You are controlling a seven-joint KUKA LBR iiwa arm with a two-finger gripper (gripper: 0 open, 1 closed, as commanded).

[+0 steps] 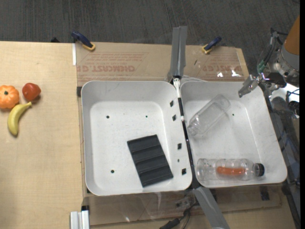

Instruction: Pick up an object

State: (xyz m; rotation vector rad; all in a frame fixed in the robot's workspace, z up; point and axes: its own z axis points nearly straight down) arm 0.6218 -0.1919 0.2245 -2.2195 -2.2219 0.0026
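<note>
Capped bottle (230, 170) in right bin (267, 128), clear jar (208, 115) beside, dark slab (149, 160) left.

Cardboard (114, 63): "CHEMCAST" (reversed, partly legible)

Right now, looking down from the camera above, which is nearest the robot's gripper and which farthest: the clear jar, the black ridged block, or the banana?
1. Clear jar, right bin, nearest the gripper at that bin's upper right corner.
2. Black ridged block, left bin.
3. Banana, on the wooden bench, far left.
</note>
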